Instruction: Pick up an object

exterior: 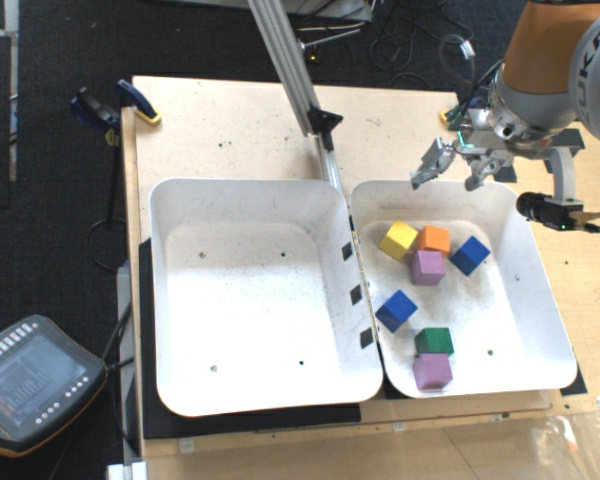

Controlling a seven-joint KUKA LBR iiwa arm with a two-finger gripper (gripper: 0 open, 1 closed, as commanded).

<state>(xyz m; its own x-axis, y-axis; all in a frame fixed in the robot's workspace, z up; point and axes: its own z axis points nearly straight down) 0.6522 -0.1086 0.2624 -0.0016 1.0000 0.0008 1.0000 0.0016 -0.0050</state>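
Note:
The right bin (540,313) holds several small cubes. A yellow cube (399,239), an orange cube (435,238), a purple cube (428,266) and a blue cube (470,255) cluster near its back. Closer to the front lie another blue cube (396,310), a green cube (434,342) and a second purple cube (432,371). My gripper (450,170) hangs above the back rim of the right bin, open, with nothing between its fingers. It is above and behind the orange cube.
The left bin (180,268) sits beside the right one. A slanted metal bar (285,53) runs from the top down to the bins' shared edge. A blue and yellow clamp (115,108) lies at the bench's back left corner. A teach pendant (35,383) rests at the lower left.

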